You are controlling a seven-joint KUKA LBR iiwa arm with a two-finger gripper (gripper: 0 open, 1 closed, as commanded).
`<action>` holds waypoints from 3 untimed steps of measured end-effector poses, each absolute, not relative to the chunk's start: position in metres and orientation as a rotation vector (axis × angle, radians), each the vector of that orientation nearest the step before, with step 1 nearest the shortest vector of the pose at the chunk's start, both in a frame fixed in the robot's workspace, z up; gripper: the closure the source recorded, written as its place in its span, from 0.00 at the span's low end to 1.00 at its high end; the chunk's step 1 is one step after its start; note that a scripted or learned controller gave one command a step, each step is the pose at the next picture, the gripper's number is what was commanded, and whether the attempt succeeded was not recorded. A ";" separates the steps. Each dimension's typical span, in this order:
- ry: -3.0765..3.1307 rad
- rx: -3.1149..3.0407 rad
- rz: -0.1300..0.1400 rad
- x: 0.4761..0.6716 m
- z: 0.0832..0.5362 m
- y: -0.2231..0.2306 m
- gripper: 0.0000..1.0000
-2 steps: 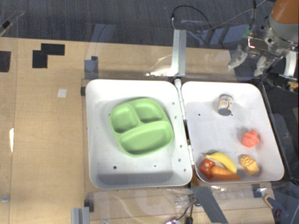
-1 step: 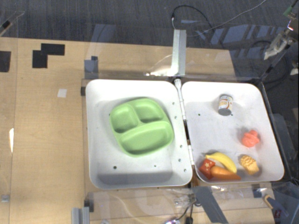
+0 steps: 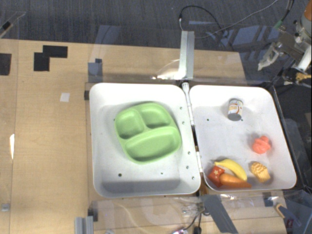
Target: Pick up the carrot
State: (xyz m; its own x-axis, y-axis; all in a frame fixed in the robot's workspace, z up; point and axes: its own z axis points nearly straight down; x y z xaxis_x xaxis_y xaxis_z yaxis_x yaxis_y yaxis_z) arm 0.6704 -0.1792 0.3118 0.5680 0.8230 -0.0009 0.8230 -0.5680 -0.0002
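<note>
The carrot (image 3: 234, 181) is an orange stick lying flat in the front corner of the right bin (image 3: 214, 130), close to the front wall. A yellow banana (image 3: 233, 168) lies right behind it and a small red fruit (image 3: 216, 172) touches its left end. The gripper (image 3: 271, 56) hangs at the far right, outside the bin and beyond its back right corner, far from the carrot. Nothing shows in its grasp.
The right bin also holds a small can (image 3: 235, 109) at the back, a red-orange fruit (image 3: 262, 144) at the right and a yellow-brown piece (image 3: 259, 171) by the front. A green divided plate (image 3: 146, 130) sits in the left bin (image 3: 102, 145). Cables run behind the bins.
</note>
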 end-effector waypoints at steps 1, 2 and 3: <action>1.195 2.903 0.003 0.611 0.429 -0.191 0.00; 0.791 3.040 -0.001 0.638 0.381 -0.189 0.00; 0.331 3.123 0.001 0.608 0.434 -0.205 0.00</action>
State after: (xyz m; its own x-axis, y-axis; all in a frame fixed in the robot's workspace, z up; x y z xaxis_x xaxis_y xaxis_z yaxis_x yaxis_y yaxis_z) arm 0.6082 -0.2050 0.4338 0.9778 0.2093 0.0006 0.2093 -0.9778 0.0012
